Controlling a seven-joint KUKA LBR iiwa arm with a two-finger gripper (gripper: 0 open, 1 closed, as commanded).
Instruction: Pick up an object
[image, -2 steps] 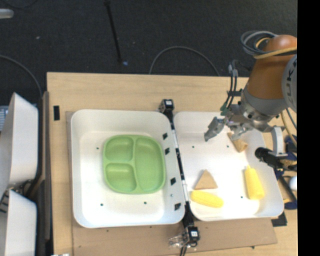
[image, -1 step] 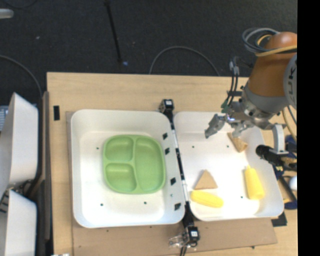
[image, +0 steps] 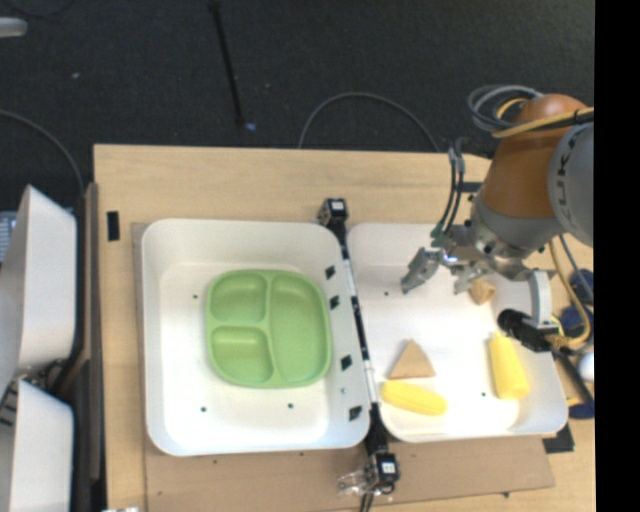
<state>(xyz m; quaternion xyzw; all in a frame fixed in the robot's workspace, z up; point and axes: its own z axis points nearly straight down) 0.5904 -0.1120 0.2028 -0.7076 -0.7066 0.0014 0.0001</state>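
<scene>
My pincer (image: 447, 272) hangs over the far part of the right bin (image: 385, 250) with its fingers spread apart and nothing between them, and a small tan block (image: 483, 291) lies just beside it. Nearer the front of this bin rest a tan wedge (image: 411, 361), a yellow piece (image: 414, 399) touching it and another yellow piece (image: 508, 367) to the right. The left bin (image: 170, 245) holds a green divided plate (image: 268, 327).
</scene>
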